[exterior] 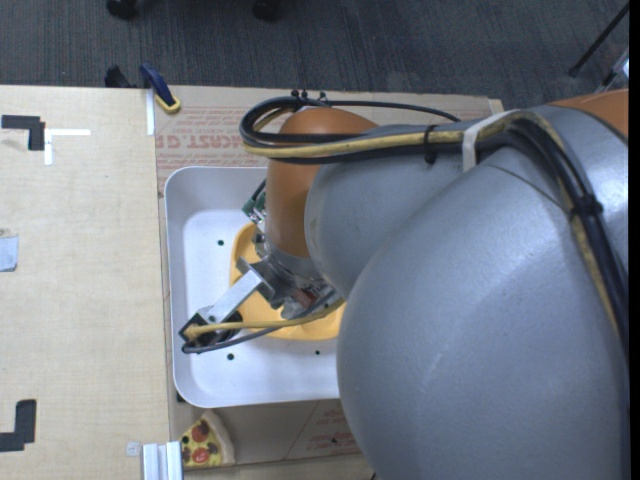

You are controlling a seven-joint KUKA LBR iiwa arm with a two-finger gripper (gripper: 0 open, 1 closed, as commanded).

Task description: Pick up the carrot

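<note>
I see a pale bench (80,248), dark carpet (350,38) beyond, and one white bin (190,268). The arm (480,298) masks its gripper (292,293), so I cannot tell its state, nor whether the yellow shape (243,253) under the wrist is the carrot.

The grey arm (480,298) comes in from the right, its bulky upper joint close to the camera. It bends down to the orange band (300,183) above the wrist, which points steeply downward. Black and yellow cables (340,133) loop over the band. Below it sits the gripper (290,288), angled toward the lower left.
</note>
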